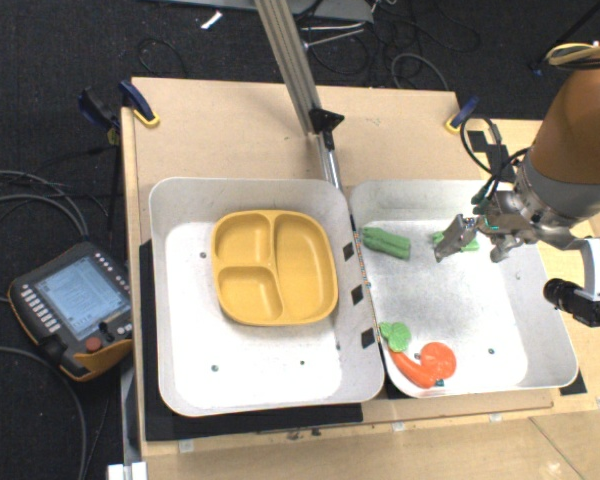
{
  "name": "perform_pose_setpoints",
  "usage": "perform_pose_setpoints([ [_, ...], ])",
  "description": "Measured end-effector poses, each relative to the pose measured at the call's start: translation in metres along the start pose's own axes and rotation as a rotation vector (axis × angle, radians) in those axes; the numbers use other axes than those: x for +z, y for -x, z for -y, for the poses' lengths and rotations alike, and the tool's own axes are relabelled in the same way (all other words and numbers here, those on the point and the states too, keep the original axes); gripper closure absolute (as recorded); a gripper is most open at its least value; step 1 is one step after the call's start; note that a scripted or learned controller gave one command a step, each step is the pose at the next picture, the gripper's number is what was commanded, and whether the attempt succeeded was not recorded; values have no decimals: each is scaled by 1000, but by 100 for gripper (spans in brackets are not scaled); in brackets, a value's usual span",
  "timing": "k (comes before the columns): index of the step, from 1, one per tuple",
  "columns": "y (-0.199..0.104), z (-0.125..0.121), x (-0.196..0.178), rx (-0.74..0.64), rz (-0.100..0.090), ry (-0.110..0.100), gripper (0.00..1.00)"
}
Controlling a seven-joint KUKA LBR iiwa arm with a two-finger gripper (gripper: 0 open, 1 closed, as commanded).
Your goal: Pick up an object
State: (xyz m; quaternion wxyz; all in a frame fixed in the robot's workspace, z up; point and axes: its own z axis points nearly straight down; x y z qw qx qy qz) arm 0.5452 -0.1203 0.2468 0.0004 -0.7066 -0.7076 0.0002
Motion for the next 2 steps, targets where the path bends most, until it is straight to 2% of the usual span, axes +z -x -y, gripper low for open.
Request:
perform_pose_setpoints([
  [1,0,0,0,1,0,1,0],
  [2,2,-1,43,2,0,-4,0],
])
